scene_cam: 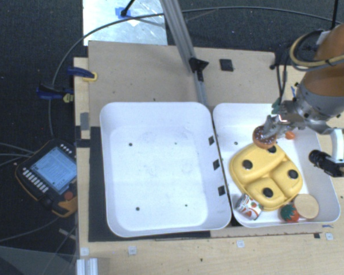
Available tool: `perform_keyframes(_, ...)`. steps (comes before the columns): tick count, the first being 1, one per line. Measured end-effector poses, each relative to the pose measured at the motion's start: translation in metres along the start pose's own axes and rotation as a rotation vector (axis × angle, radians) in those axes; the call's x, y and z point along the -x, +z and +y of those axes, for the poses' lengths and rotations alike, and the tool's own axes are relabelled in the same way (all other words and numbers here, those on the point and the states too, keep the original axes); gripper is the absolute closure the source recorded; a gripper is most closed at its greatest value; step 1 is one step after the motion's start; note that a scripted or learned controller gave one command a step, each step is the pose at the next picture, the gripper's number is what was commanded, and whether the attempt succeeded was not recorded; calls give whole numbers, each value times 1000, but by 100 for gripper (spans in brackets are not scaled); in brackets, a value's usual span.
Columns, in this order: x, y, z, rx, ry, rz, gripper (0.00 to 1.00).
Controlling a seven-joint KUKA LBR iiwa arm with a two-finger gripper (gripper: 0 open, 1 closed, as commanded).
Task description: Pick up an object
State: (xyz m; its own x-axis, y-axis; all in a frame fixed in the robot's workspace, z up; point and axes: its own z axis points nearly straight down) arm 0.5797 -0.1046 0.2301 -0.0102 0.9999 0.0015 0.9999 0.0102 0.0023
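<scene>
Nearest the bottom edge of the view, along the front wall of the right bin (330, 211), a small white and red cup (247, 206) lies tipped on its side, and just right of it sit a little red and green toy (288, 212) and a tan round disc (307, 205), the two touching or nearly so. Behind them a large yellow moulded toy (266, 173) with dark round spots takes up the middle of that bin (its lobes lean toward the front right corner). At its far edge, touching or just overlapping it, rests a small brown ring-shaped piece (263, 138), something like a toy doughnut. The gripper (271, 128) is right above that ring, its tip down at the ring's upper edge; whether the fingers are spread or closed cannot be told from this angle, and nothing can be seen held between them. A small orange bit (289, 134) shows just right of the gripper. The grey arm (324, 93) with its orange band rises from there toward the upper right. The left bin (112, 153) stands beside the right one, their walls meeting along a seam with black clips. Farther left, off the bench, lies a handheld pendant (50, 173) with a lit screen. At the far side, a grey pole (180, 30) slants up from the bench.
</scene>
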Motion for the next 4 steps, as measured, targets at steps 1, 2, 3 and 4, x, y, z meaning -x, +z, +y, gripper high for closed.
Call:
perform_keyframes(1,-49,-9,7,1,-1,1,100)
perform_keyframes(2,-94,-5,10,-1,0,1,100)
perform_keyframes(3,-139,-4,13,0,0,1,100)
perform_keyframes(4,-190,-12,23,1,0,1,100)
